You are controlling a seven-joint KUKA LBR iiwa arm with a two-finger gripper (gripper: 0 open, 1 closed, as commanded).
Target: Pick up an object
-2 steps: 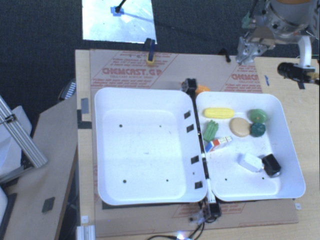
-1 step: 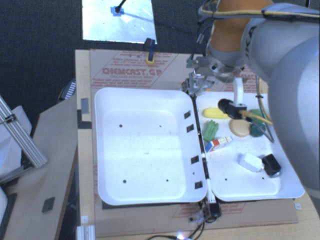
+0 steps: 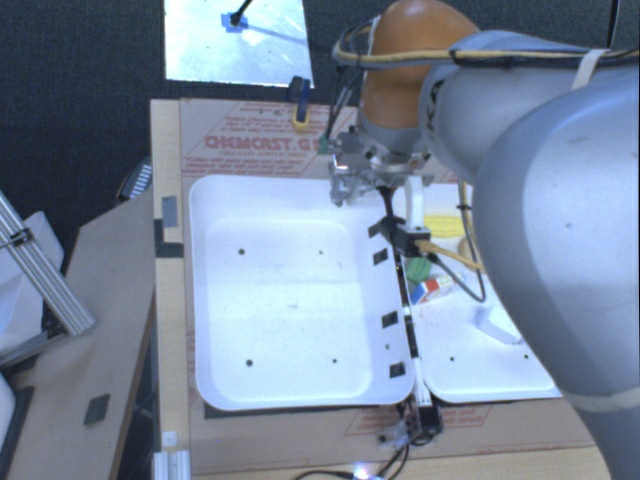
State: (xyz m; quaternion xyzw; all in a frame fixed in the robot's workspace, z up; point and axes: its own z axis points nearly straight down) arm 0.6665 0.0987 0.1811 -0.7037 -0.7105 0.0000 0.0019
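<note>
Toys (image 3: 424,276), small and likely light and hard, lay in the right bin (image 3: 470,373), just below the gripper (image 3: 345,190). Its state could not be told. A pinch across a block's flat sides looked best.

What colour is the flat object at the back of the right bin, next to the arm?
Yellow: the flat object shows in the camera view, partly covered by the arm.

Wide open floor across the shallow white left bin (image 3: 290,298), nothing blocking a descent there. The black-clipped divider rim (image 3: 400,298) between the 2 bins bars a low crossing. The bulky grey arm (image 3: 540,188) overhangs the white right bin (image 3: 480,368), crowding small coloured objects (image 3: 425,276).
</note>
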